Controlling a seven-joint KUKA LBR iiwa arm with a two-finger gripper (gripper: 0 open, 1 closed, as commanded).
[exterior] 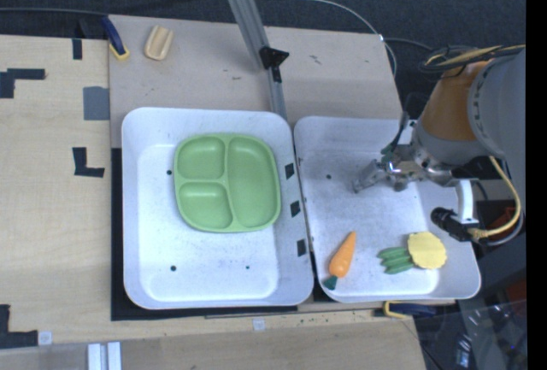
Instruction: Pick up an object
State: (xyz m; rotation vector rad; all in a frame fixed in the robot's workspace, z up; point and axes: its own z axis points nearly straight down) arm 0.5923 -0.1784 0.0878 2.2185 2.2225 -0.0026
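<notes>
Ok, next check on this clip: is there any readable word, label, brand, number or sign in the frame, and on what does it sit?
None can be read.
The green divided plate in the left bin, and the toy carrot and yellow piece in the right bin, carry no print.
The black tape marks on the bench are plain shapes, not letters.
The arm's gripper shows no legible marking.

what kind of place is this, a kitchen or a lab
Most likely a robot lab bench, not a kitchen: a grey arm's gripper reaches into two white bins, the food is toys, such as the carrot and green plate, and tape marks the wooden bench.
</notes>
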